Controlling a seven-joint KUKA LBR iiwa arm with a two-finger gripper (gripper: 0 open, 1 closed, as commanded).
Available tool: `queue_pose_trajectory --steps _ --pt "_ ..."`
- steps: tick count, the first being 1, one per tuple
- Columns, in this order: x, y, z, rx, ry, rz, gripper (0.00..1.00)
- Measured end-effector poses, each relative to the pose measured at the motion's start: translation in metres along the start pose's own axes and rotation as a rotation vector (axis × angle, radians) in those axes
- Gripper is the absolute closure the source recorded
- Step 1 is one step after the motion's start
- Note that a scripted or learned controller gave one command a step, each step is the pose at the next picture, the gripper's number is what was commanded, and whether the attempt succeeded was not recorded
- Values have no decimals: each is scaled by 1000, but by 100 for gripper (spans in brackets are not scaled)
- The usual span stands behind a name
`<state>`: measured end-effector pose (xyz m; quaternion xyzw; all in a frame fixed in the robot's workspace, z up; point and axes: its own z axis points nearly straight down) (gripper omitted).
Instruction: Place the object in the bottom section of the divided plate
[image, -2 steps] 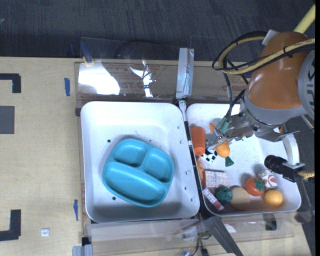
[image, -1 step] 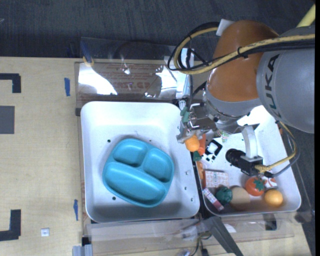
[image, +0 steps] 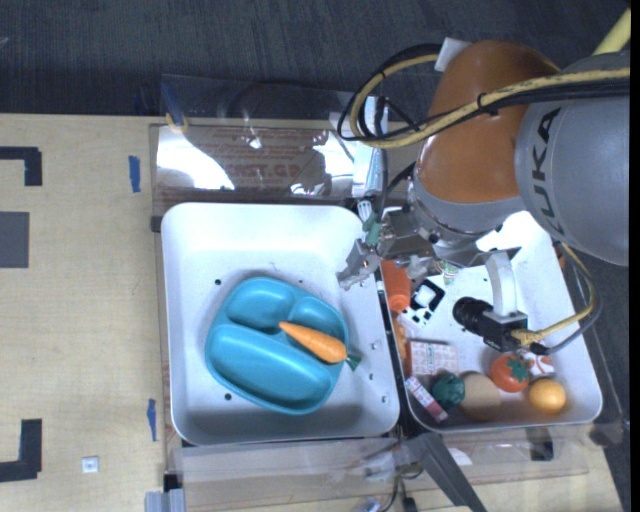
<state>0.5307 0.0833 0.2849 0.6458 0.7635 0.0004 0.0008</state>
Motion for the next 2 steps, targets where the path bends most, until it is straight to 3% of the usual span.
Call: queue_pose_trajectory --steps 1,2 --pt "0 1 -10 -3 -1 -2 100" --pt "5 49 -153 -5 1 180 100"
